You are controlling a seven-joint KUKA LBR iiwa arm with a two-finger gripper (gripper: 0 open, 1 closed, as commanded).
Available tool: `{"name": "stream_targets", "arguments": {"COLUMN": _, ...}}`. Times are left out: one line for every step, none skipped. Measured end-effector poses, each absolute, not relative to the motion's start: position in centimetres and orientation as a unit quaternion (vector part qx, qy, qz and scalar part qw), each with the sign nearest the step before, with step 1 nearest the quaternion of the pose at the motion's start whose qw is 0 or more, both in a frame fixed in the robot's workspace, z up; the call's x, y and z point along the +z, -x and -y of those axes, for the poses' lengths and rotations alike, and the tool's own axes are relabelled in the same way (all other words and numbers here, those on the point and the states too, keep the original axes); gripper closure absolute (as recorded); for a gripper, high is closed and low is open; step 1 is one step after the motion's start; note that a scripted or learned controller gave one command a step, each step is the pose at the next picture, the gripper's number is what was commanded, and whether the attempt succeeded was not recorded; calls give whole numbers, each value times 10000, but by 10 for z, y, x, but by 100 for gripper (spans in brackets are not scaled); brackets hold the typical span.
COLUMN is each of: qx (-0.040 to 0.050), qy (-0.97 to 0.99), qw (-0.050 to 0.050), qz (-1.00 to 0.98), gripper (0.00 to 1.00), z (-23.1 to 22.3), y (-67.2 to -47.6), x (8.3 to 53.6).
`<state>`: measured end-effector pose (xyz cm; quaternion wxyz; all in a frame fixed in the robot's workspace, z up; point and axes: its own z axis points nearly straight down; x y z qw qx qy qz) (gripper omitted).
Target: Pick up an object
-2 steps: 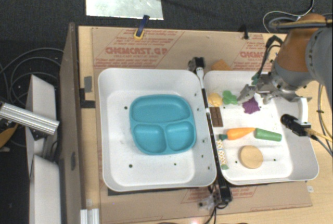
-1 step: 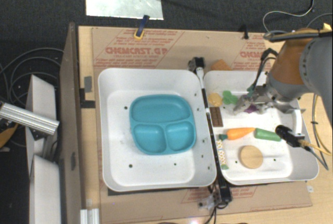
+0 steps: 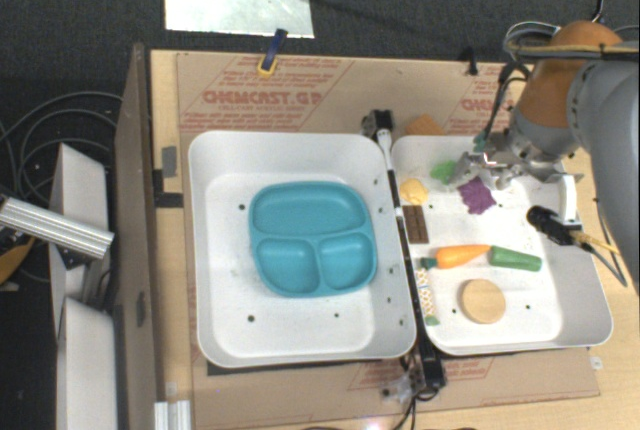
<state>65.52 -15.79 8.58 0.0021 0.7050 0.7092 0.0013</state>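
In the camera view, the pick is being judged as not yet done: nothing is being seen lifted clear of the right bin (image 3: 585,323). The gripper (image 3: 487,163) is being held low over the far part of that bin, just beside a purple object (image 3: 478,196) and a green leafy piece (image 3: 446,172). Whether it is clenched or released cannot be told. The purple object, the likeliest target, is appearing small, crumpled and soft, lying flat on the bin floor.
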Motion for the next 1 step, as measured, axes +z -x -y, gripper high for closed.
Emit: {"name": "stream_targets", "arguments": {"qx": 19, "qy": -7045, "qw": 39, "qz": -7097, "gripper": 100, "z": 158, "y": -655, "x": 97}}
